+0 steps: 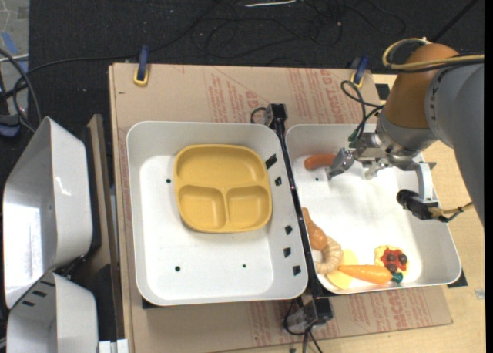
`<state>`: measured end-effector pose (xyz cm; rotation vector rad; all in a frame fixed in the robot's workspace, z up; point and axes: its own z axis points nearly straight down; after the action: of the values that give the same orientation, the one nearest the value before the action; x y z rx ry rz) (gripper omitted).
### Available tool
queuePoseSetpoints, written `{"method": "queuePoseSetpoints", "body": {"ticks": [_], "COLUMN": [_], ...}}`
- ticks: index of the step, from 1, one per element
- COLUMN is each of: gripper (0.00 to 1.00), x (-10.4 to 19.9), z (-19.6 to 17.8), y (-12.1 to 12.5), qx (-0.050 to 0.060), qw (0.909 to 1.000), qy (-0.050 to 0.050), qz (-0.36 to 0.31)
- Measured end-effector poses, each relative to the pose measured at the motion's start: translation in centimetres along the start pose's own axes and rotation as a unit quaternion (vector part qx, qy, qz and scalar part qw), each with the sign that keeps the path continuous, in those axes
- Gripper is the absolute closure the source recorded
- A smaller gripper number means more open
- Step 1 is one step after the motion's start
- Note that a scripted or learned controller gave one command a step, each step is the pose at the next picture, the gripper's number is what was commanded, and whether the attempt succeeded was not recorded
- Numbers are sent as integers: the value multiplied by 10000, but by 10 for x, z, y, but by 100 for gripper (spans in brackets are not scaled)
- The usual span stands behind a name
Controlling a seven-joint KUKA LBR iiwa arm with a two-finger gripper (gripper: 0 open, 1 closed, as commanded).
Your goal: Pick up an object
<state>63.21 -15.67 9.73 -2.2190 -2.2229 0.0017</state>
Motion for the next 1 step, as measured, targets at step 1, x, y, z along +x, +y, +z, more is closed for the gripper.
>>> {"method": "queuePoseSetpoints", "body": {"ticks": [1], "gripper": [100], "x": [0], "z": [-13], "y": [1], "qx": [-18], "qw": [10000], "qy": [-5], "qz": [-4]}}
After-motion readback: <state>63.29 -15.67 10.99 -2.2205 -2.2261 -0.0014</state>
